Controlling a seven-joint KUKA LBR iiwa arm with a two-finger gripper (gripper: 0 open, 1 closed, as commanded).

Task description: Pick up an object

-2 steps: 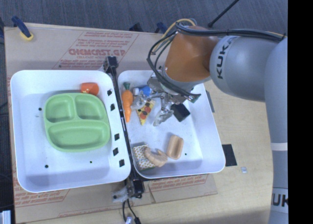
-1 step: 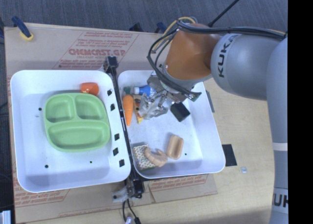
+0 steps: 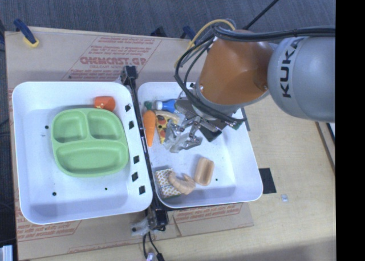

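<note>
The grey arm [image 3: 296, 77] is reaching in from the right of the frame, its orange band [image 3: 234, 72] hanging over the upper part of the right bin [image 3: 242, 163]. The end effector [image 3: 183, 139] is sitting low in the middle of that bin, its metal fingers [image 3: 178, 142] pointing down and to the left, and whether they are spread or closed, one cannot tell; nothing is visibly sitting between them.

Just left of the end effector, a toy carrot [image 3: 149, 127] is lying lengthwise along the bin's left wall, with a small yellow and red item [image 3: 163, 126] tucked beside it. Above those, near the upper left corner of the bin, a blue and white piece [image 3: 166, 105] is resting. Toward the lower edge, a tan bread roll [image 3: 203, 171] is lying apart from the end effector, and beside it a pale curled piece [image 3: 183, 183] is touching a patterned block [image 3: 165, 180].

In the left bin [image 3: 28, 191], a green divided plate [image 3: 89, 142] is occupying the centre, with a red-orange tomato-like toy [image 3: 104, 103] just above its upper edge. Both bins are sitting on cardboard on the counter [image 3: 291, 208].
</note>
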